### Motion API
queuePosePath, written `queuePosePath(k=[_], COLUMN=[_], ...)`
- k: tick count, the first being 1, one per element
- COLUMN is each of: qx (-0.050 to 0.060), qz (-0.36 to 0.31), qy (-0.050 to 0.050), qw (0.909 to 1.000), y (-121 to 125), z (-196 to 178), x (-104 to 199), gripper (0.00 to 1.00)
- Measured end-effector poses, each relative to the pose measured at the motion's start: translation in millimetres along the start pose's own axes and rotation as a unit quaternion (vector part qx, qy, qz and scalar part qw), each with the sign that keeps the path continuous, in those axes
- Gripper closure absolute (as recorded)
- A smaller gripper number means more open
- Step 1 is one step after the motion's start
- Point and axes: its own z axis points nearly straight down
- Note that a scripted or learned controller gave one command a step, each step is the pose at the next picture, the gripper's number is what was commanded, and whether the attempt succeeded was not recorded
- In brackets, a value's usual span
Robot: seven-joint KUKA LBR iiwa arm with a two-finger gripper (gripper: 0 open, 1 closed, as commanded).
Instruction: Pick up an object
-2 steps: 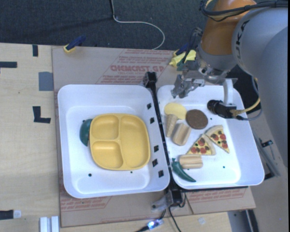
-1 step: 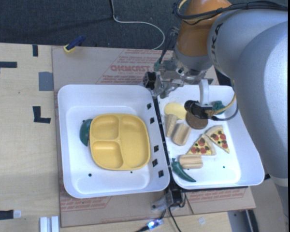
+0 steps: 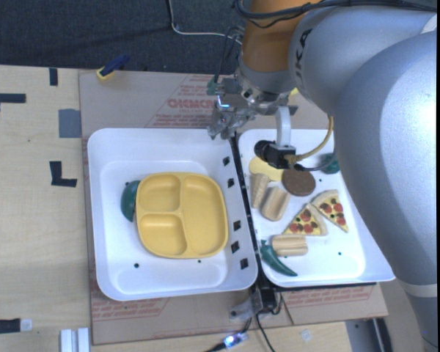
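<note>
My gripper (image 3: pixel 226 125) hangs over the far end of the wall between the two bins, with nothing seen in it. In the left bin (image 3: pixel 103 196) lies a yellow divided plate (image 3: pixel 182 215), and a dark green item (image 3: pixel 129 200) pokes out from under its left edge. The right bin (image 3: pixel 367 259) holds two pizza slices (image 3: pixel 331 210) (image 3: pixel 306 222), a brown round disc (image 3: pixel 299 182), two tan cylinders (image 3: pixel 275 202) (image 3: pixel 258 188), a tan roll (image 3: pixel 289 246), a green pepper (image 3: pixel 273 259), a pale yellow piece (image 3: pixel 260 167) and a teal piece (image 3: pixel 330 166).
The big grey arm (image 3: pixel 381 94) covers the right side and hides the right bin's far right corner. Both bins rest on brown cardboard (image 3: pixel 132 94) on the bench. A small yellow and blue item (image 3: pixel 112 66) lies beyond the cardboard's far left corner.
</note>
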Motion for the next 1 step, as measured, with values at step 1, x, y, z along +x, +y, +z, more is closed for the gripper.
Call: queuePosePath(k=[1], qx=[0.002], qz=[0.003], qy=[-0.001], qw=[1.0000], y=[-7.7], z=[2.1], x=[-1.2], gripper=[1.00])
